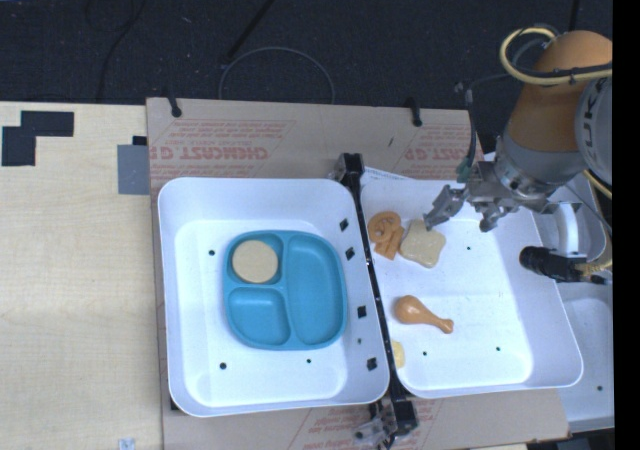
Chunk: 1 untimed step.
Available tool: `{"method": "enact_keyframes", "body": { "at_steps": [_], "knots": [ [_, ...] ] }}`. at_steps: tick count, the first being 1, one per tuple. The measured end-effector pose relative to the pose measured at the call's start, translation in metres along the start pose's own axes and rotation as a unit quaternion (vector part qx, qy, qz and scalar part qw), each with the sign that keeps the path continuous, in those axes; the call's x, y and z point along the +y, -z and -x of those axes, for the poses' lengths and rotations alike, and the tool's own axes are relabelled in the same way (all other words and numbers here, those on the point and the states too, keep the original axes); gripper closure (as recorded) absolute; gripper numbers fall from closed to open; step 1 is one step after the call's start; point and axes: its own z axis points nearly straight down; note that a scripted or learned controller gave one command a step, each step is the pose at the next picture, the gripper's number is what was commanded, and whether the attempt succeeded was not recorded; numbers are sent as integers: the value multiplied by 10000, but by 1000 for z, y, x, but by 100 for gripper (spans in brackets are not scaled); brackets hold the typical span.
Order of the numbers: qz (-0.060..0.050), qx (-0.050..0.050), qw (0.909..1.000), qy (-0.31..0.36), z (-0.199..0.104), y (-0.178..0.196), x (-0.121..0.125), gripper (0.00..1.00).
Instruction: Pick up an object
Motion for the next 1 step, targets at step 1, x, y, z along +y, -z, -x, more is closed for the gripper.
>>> {"method": "enact_keyframes", "body": {
  "at_steps": [1],
  "knots": [
    [63, -7, 10000, 8, 0, 7, 3, 0]
  ]
}}
